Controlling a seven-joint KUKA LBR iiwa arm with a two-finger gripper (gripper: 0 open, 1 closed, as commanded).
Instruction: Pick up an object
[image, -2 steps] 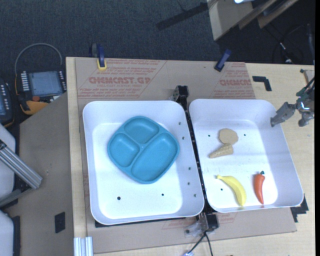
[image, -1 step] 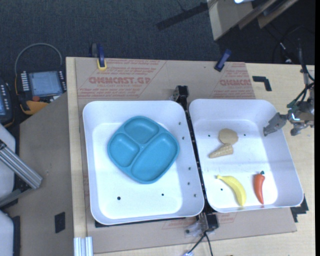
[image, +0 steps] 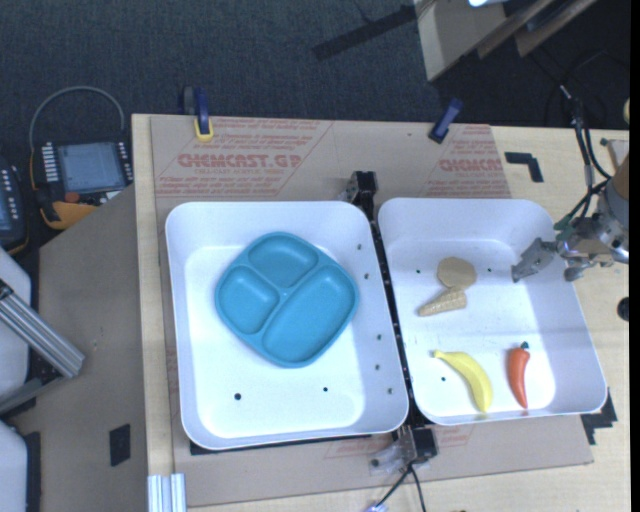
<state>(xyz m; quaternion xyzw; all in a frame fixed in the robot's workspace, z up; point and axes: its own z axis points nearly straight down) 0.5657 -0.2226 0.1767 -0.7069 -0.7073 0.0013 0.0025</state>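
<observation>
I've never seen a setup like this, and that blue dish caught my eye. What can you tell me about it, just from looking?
The blue plate looks like smooth, matte plastic, roughly square with rounded corners. Raised ridges split it into three compartments: two smaller ones toward the far side and one larger one nearer the camera. It lies flat, right side up, turned at an angle to the walls of the left white bin, resting on that bin's floor near the middle. Nothing sits in it or touches it.

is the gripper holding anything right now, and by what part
Nothing is held. The gripper hangs at the right bin's far right edge, apart from the banana and carrot.
</observation>
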